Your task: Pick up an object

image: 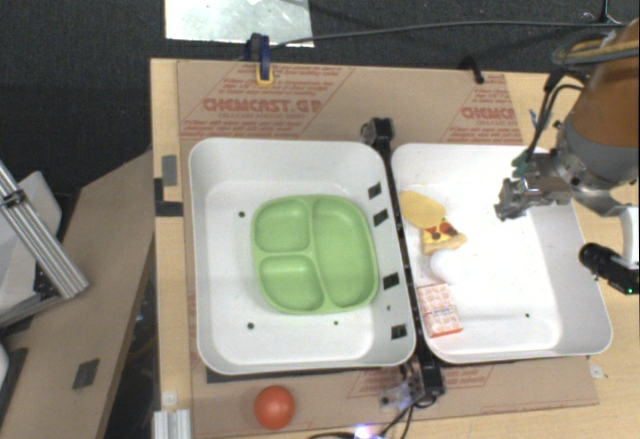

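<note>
At the near edge of the bench [200,397], outside the bins, an orange ball [274,407] lies alone on the brown board. Behind it, the left bin [215,187] holds a green plate [314,253] with three compartments, lying flat in the middle of the bin. In the right bin [560,317], the nearest thing is a small flat packet [438,310] with a red and white pattern, which lies close to the wall between the two bins, near the front corner. A little farther back there is a whitish rounded object [446,269], hard to tell from the white floor, and touching it from behind is a small yellow piece with red marks [441,235]. Just behind this one lies a yellow flat object [420,206], also close to the dividing wall. The gripper [512,202] hangs over the far right part of the right bin, at the end of the grey arm [600,127] with its orange band. The yellow objects lie to the left of the gripper, apart from it, and the packet is well apart, toward the front. Nothing is seen between the fingers; how wide they stand I cannot tell.
</note>
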{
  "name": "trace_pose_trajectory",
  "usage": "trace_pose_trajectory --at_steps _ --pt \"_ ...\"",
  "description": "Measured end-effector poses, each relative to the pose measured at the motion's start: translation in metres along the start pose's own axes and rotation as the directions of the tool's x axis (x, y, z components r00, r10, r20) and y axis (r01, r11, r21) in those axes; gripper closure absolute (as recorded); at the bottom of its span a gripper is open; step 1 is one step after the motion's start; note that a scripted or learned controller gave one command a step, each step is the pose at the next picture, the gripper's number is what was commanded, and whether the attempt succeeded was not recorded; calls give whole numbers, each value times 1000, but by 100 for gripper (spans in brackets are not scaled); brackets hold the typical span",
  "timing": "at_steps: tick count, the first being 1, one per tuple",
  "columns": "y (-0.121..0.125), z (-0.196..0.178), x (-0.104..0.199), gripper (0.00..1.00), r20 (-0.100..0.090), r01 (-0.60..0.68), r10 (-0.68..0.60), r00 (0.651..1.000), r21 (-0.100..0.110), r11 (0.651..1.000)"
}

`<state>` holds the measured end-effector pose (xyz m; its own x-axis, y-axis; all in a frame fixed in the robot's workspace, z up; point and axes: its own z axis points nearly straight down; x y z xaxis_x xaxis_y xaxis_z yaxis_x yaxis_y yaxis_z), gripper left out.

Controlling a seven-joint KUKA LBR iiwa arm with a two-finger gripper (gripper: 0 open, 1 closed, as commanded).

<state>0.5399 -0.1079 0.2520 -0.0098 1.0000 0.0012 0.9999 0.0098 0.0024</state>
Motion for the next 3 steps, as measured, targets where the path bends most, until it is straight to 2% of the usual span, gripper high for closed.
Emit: trace_pose_trajectory --at_steps 3 --pt "28 -8 163 100 0 0 0 1000 0 1000"
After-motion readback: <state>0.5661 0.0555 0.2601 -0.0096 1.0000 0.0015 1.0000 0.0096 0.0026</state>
